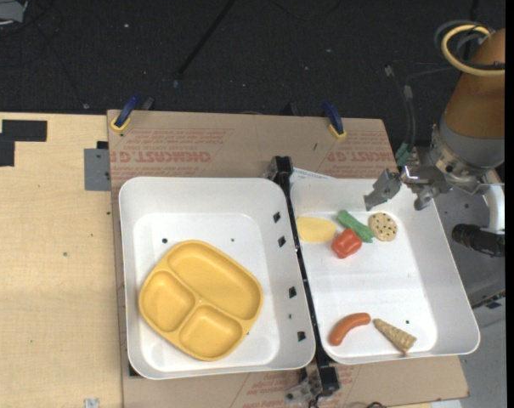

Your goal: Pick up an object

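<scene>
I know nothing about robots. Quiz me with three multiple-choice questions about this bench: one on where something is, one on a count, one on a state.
1. Where does the yellow tray lie?
A. left bin
B. right bin
C. on the cardboard

2. How many compartments does the tray have?
A. two
B. three
C. five

3. How do the gripper's fingers stand?
A. shut on the cookie
B. shut on the sausage
C. apart, holding nothing

Answers: 1 A, it rests inside the left bin. 2 B, ridges split it into three. 3 C, the fingers are spread above the right bin's far edge, while the cookie and sausage lie on the floor.
</scene>
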`<state>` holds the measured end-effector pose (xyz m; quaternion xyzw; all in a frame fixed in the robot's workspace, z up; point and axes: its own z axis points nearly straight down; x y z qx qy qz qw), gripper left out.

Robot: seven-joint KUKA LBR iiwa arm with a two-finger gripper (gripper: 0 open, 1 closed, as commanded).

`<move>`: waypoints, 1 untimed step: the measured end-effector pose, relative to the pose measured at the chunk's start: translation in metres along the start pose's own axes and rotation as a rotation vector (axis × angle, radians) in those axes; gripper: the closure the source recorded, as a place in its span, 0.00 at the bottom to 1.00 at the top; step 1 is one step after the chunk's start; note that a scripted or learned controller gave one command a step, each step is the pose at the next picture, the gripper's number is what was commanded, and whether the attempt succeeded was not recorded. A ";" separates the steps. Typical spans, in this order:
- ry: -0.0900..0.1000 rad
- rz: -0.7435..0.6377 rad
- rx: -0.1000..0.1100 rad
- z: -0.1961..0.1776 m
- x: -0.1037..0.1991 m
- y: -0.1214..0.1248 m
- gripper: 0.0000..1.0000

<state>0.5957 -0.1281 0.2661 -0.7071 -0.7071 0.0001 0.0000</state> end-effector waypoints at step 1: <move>-0.001 0.028 -0.003 -0.033 -0.030 0.035 0.00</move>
